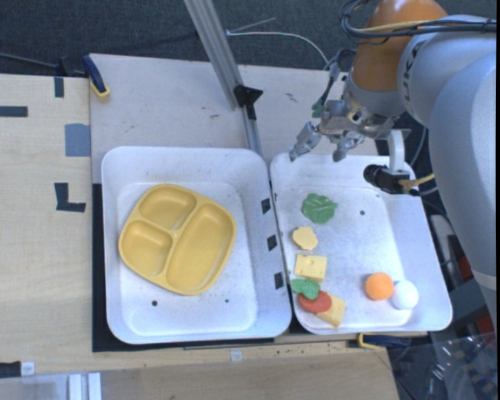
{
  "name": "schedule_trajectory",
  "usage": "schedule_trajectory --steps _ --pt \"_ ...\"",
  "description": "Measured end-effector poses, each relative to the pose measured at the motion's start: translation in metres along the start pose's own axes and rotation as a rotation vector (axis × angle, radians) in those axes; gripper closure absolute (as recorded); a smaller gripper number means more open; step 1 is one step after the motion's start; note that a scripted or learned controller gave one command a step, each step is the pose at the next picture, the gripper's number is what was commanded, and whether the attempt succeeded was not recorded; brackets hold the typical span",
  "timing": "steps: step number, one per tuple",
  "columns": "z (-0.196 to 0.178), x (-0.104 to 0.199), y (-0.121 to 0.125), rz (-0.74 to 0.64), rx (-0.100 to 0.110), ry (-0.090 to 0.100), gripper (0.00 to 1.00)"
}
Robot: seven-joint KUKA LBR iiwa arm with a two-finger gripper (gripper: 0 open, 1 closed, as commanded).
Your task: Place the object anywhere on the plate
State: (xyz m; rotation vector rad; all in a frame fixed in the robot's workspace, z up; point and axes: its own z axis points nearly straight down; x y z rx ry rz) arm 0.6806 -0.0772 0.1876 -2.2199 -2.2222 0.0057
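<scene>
A yellow divided plate (177, 237) lies in the left bin (129, 173). The right bin (421, 248) holds several small food toys: a green leafy piece (318, 207), a pale yellow round piece (305, 238), a yellow cheese block (311, 267), a red-and-green piece (309, 297) on another yellow wedge (334, 311), an orange ball (379, 286) and a white ball (405, 294). My gripper (323, 147) hangs over the right bin's far edge, above the green piece. It is open, with nothing between its fingers.
A slanted aluminium post (221, 48) rises behind the bins, its foot near the gap between them. My arm's bulk covers the right side. A black-and-white fitting (389, 176) sits at the right bin's far right.
</scene>
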Motion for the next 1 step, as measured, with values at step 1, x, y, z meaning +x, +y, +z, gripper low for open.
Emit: schedule_trajectory --steps 1 --pt "-0.0009 0.0143 0.0003 0.000 -0.001 0.000 0.00"
